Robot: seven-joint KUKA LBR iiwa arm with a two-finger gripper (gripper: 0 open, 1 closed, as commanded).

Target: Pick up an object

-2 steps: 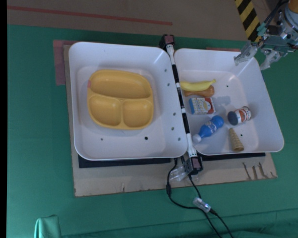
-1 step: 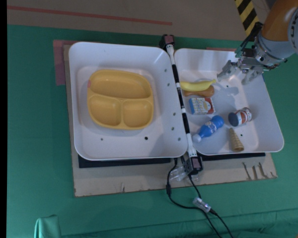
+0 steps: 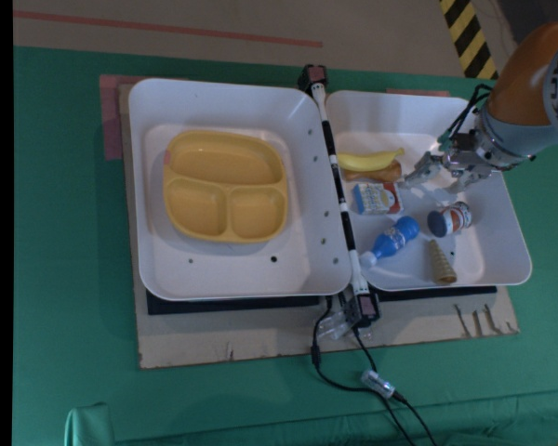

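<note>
Two white bins side by side, my gripper [image 3: 434, 172] over the right one.

The left bin [image 3: 223, 110] holds a yellow tray [image 3: 225, 184] with three compartments, lying flat near the bin's middle. The right bin [image 3: 502, 249] holds the loose things: a banana [image 3: 370, 161] near the divider, a small carton [image 3: 376, 197] just below it, a blue bottle [image 3: 393, 239] lying tilted toward the near corner, a can [image 3: 449, 219] on its side, and a cone [image 3: 440, 262] near the front rim. My arm [image 3: 539, 82] comes in from the right, and my gripper hangs above the bin floor, right of the banana and above the can. I cannot tell how wide my fingers stand, and nothing shows between them.
</note>
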